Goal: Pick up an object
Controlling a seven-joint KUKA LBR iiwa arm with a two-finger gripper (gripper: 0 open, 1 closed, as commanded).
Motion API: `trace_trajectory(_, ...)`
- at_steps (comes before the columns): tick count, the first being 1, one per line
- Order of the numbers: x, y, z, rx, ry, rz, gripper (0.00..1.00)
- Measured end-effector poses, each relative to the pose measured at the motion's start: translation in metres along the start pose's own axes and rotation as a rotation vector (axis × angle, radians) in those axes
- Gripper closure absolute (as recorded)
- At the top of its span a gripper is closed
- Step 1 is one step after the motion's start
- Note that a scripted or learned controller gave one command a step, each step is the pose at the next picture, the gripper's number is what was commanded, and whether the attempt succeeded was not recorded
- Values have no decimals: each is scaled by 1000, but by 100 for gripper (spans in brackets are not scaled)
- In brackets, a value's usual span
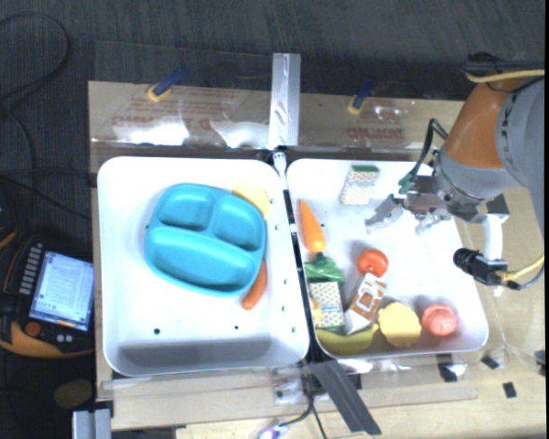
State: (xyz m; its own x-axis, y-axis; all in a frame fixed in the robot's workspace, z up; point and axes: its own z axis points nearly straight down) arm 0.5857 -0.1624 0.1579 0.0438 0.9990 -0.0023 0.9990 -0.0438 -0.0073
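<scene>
My gripper [404, 219] hovers over the upper right part of the right bin [457, 286], open, its two fingers spread with nothing between them. A red tomato [372, 262] lies just below and left of it. A white and green packet [359, 184] lies up and left of the fingers. An orange carrot [311, 227] rests along the bin's left wall. Along the front edge sit a green carton [325, 293], a small juice box [366, 302], a banana [346, 340], a yellow fruit [399, 324] and a red fruit [439, 319].
The left bin [137, 337] holds a blue divided plate [206, 236], a yellow item [252, 196] at its top right and an orange sausage-shaped piece [254, 290] at its lower right. A handheld pendant [50, 291] lies left of the bench.
</scene>
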Motion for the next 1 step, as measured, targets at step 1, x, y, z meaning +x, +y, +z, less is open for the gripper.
trace_trajectory(1,54,-14,69,-15,-3,-21,0)
